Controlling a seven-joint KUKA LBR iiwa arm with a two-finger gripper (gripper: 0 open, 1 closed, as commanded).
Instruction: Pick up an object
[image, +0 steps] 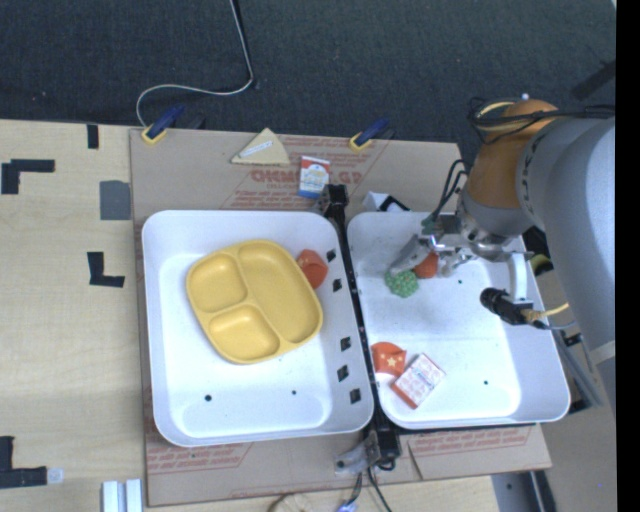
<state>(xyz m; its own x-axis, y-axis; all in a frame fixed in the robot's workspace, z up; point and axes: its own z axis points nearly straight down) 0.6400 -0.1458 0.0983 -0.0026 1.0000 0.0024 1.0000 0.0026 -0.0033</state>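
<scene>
Two shallow white bins sit side by side on the counter (60, 300), on a sheet of brown cardboard (200, 160). The left bin (170, 400) holds two things: one yellow divided plate (253, 299) with three compartments, lying at a slant with its long axis running from upper left to lower right, and one small orange-red object (313, 267) touching the plate's upper right edge.

The right bin (500, 400) holds four loose things. One green broccoli-like piece (403, 284) lies in the upper left part of that bin. Just beside it, up and to the right, is a small orange-red piece (427, 266) directly under the tool (432, 258). Whether that piece sits between the fingers cannot be told, nor how wide the tool stands, since the wrist hides the tips. In the lower left part of the bin lie one red tomato-like piece (388, 356) and one flat red-and-white packet (418, 379), touching each other; the packet's long axis runs from lower left to upper right.

The grey arm with its orange band (510, 165) reaches in from the right, above the right bin's upper edge. A black cable end (505, 304) hangs over the bin's right side.

Beyond the bins, on the cardboard, stand one small red, white and blue carton (314, 177) and one pale triangular wedge (262, 148), and two blue-and-yellow clamps (160, 125) grip the cardboard's far edge.
</scene>
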